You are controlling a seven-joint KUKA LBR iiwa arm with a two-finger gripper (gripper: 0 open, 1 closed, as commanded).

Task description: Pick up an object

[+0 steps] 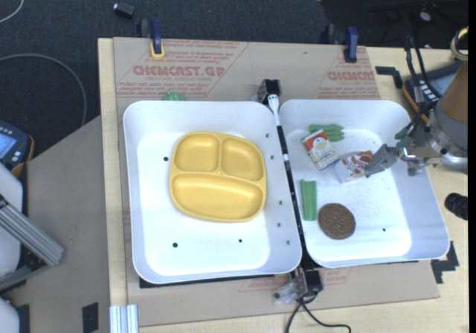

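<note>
Two white bins side by side on a brown board; left bin point(141, 175) has a yellow tray point(218, 175) with three compartments, sitting a bit far of centre; right bin point(424, 238) holds the small items; arm point(450, 112) comes in from the right edge, over the right bin's right rim; gripper point(383, 159) points left and down at mid-bin, tip right at a small clear packet point(355, 166) with red print; can't tell if it touches or grips the packet; gripper state can't be told, too small and dark; carton point(320, 150), white with red and green, lies tilted just left and far of the packet; green piece point(328, 131) at the carton's far end; green block point(308, 200) lies lengthwise near the bin's left wall; brown disc point(337, 221) just right and near of the block, flat on the floor; two blue clamps point(155, 36) point(351, 43) on the board's far edge.
</note>
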